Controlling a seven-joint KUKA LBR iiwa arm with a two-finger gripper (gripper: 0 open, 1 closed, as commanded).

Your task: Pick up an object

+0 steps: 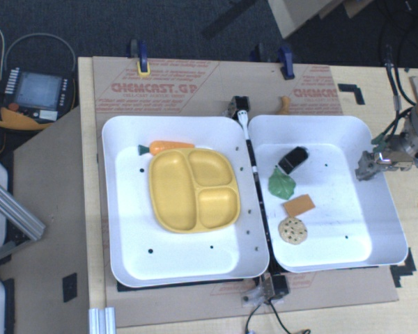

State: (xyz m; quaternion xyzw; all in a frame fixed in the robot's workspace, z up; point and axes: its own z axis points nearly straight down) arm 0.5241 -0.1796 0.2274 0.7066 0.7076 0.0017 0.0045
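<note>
In the left bin (125, 256) lies a yellow divided plate (194, 189), with an orange carrot (168, 145) just behind it. The right bin (348, 249) holds a black block (292, 160), a green leaf-shaped piece (281, 184), an orange flat piece (298, 205) and a round cookie (292, 230). My gripper (370, 164) sits at the right bin's right rim, well to the right of these objects. Nothing shows between it and the bin floor.
The bins rest on a cardboard sheet (195, 82) clamped at the back by blue clips (143, 58). A pendant with a screen (36, 92) lies at the far left. Cables hang by the arm at the right edge.
</note>
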